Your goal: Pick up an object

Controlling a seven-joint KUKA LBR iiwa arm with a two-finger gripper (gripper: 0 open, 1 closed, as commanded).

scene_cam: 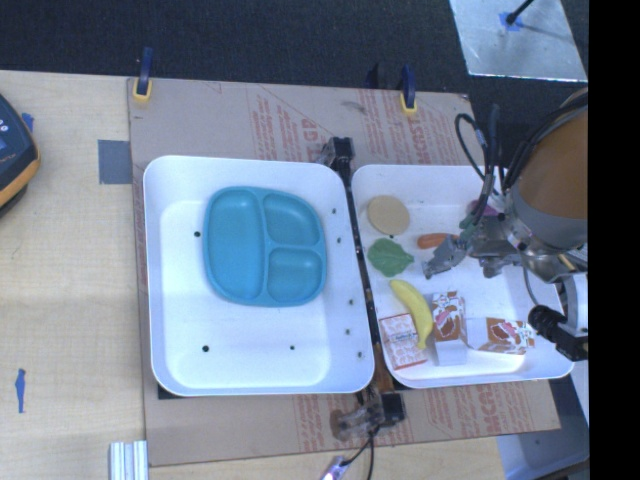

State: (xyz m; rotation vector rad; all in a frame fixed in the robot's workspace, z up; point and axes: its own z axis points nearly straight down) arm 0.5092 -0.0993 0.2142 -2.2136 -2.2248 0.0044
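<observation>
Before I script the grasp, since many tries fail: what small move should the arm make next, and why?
Probably ease the hand down and slightly toward the banana. The hand hangs over the right bin between the carrot and the cartons, holding nothing, and the banana lies nearest.

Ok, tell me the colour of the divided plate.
Light blue; the plate shows best in the camera view.

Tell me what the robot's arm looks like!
The arm is fat and round, grey with an orange band. Black cables loop up beside it. At the end sits a small grey metal gripper with two thin dark fingers.
</observation>
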